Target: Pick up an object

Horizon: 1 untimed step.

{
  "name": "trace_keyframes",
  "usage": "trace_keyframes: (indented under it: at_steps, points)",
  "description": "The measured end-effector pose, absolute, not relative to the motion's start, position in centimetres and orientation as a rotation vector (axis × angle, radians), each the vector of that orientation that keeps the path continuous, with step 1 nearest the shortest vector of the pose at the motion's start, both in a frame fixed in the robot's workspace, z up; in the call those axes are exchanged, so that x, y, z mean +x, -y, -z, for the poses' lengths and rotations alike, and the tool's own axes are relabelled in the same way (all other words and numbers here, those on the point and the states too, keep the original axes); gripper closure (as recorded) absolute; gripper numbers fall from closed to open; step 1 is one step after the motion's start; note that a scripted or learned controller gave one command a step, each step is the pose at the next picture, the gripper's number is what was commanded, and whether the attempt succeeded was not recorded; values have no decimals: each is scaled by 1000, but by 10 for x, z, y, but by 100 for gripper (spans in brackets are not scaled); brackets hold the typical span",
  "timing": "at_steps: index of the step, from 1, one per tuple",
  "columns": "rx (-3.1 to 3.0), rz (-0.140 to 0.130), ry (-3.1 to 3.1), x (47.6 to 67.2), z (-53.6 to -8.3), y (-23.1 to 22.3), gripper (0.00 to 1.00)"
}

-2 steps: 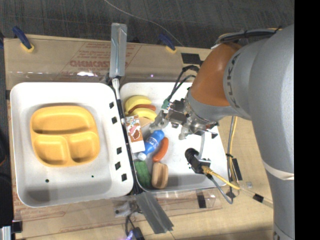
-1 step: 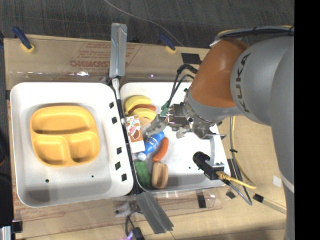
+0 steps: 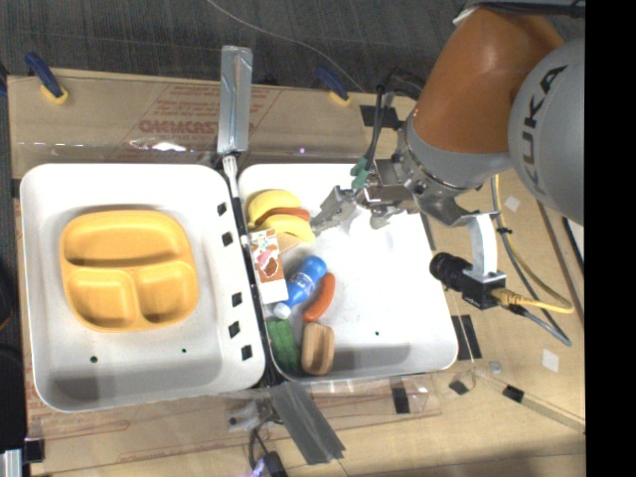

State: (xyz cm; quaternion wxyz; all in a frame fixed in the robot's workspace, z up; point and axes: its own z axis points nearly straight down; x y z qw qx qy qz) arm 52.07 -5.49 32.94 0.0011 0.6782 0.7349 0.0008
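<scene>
Claw (image 3: pixel 333 210) low over the right bin (image 3: pixel 417 326) beside the yellow toy (image 3: pixel 270 207) — finger state impossible to tell.

Grey KUKA arm (image 3: pixel 542 97) (black lettering), broad orange band, black cables.

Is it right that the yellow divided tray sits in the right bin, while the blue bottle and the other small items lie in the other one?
Not quite. The camera view shows the yellow divided tray in the left bin; the blue bottle and the other small items lie in the right bin.
</scene>
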Motion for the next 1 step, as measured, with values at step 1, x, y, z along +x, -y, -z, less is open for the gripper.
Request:
trace_keyframes:
  at_steps: [1]
  points:
    - [2241, 17, -2219, 519, -188, 44, 0]
